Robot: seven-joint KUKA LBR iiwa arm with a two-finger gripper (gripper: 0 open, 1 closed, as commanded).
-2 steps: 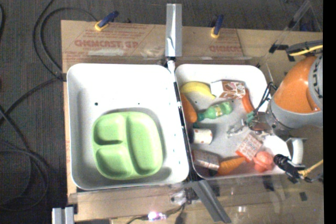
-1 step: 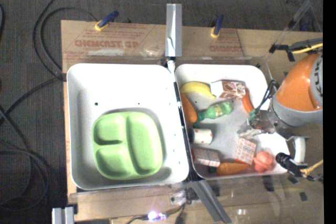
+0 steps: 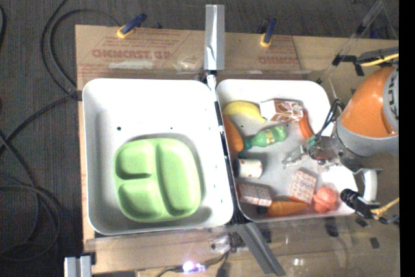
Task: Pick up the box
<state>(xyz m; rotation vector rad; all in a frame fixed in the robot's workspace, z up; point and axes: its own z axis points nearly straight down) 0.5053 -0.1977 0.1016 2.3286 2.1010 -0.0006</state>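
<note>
Three box-like things lie in the right bin (image 3: 322,93). A brown and white carton (image 3: 286,109) is at the back. A small pale pink box (image 3: 303,183) lies near the front right. A dark box (image 3: 254,193) sits at the front left. The gripper (image 3: 306,154) is low over the middle right of this bin, just above the pink box in the view and apart from it. The grey arm with its orange band (image 3: 366,115) comes in from the right. Nothing shows in the gripper.
The right bin also holds a banana (image 3: 243,111), two carrots (image 3: 233,135) (image 3: 286,208), a green bottle (image 3: 265,137), a white can (image 3: 250,168) and a red ball (image 3: 326,199). A green divided plate (image 3: 157,177) lies in the left bin (image 3: 104,100).
</note>
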